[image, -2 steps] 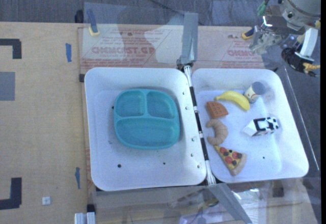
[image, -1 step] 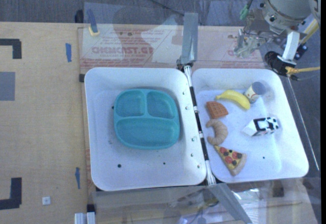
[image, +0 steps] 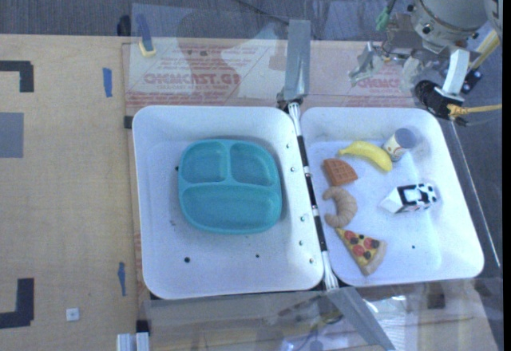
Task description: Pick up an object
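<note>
The right bin (image: 455,250) holds several toy foods. A yellow banana (image: 366,154) lies near its back, with a small white cup (image: 402,140) lying on its side just right of it. A brown waffle piece (image: 340,172) sits below the banana, then a tan croissant (image: 342,207) and a pizza slice (image: 362,249) toward the front. A black-and-white carton (image: 410,197) lies on the right side. My gripper (image: 375,62) hangs above the bench behind the right bin's back edge, well clear of all the objects and with nothing in it.
The left bin (image: 156,262) holds a teal divided plate (image: 231,186). A grey divider post (image: 297,62) stands behind the seam between the bins. A yellow-tipped cable (image: 471,108) and black fitting hang at the right bin's back right corner.
</note>
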Available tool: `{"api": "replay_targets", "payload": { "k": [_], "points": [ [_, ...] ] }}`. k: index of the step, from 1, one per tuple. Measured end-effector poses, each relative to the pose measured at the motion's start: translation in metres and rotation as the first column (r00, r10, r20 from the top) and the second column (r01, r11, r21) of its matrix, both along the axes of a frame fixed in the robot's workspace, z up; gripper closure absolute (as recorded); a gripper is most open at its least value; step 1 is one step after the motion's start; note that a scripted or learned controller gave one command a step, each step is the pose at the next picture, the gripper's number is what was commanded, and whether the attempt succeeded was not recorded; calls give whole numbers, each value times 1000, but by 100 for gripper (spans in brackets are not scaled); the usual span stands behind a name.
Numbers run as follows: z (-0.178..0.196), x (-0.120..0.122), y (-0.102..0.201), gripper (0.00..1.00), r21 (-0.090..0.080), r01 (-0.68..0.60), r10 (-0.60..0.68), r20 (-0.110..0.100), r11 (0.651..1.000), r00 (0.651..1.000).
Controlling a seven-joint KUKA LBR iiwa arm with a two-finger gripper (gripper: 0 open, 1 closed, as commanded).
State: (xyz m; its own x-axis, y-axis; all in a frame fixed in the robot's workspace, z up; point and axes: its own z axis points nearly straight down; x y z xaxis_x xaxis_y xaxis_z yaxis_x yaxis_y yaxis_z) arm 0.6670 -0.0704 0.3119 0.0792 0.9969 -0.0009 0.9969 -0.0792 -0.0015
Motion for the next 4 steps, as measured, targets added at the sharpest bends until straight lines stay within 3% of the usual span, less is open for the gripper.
{"api": "replay_targets", "payload": {
  "k": [1, 2, 3, 4],
  "points": [
    [-131, -48, -68, 0, 0, -22, 22, 3, 1000, 1000],
    [-198, -34, -107, 0, 0, 53, -53, 4, 999, 999],
    [-224, -70, -59, 0, 0, 156, -156, 7, 988, 988],
    [-170, -98, -106, 0, 6, 309, -309, 3, 951, 951]
  ]
}}
